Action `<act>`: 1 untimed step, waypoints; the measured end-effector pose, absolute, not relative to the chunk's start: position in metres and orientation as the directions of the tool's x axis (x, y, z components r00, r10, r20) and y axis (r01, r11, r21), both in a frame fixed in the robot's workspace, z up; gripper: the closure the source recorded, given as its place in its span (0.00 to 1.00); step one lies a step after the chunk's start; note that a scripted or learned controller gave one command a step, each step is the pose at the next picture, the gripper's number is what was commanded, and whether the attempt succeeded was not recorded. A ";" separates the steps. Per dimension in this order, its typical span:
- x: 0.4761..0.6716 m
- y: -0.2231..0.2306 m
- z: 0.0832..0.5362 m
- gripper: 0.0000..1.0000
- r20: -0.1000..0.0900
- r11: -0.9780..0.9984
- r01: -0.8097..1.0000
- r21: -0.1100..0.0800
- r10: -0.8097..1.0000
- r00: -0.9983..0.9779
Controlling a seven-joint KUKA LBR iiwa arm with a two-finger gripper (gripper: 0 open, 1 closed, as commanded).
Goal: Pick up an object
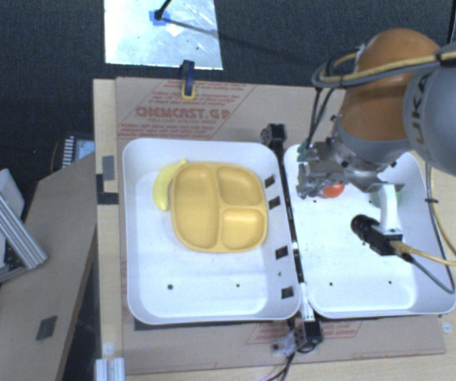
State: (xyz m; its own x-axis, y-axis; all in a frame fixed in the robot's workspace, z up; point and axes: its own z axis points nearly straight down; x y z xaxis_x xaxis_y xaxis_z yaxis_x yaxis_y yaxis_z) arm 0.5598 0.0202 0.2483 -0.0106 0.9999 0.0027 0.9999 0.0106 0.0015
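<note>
- The tool (313,182) hangs low at the far left of the right bin (346,292); its grip state cannot be told.
- A small orange object (333,189) lies just beside it.
- A yellow divided plate (216,206) sits in the left bin (204,296).

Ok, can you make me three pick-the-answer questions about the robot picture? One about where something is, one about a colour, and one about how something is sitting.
1. Which bin is the yellow tray in?
A. the left bin
B. the right bin
C. outside both bins

2. What colour is the small thing right by the gripper?
A. blue
B. orange-red
C. purple

3. How is the banana lying?
A. stacked on the tray
B. standing upright
C. flat beside the tray's left edge

Answers:
1. A, the tray lies in the bin on the picture's left.
2. B, an orange-red bit shows just below the gripper.
3. C, the banana peeks out along the tray's left side on the bin floor.
</note>
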 end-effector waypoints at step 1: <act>0.555 0.074 0.230 1.00 0.002 0.010 1.000 -0.001 1.000 -0.010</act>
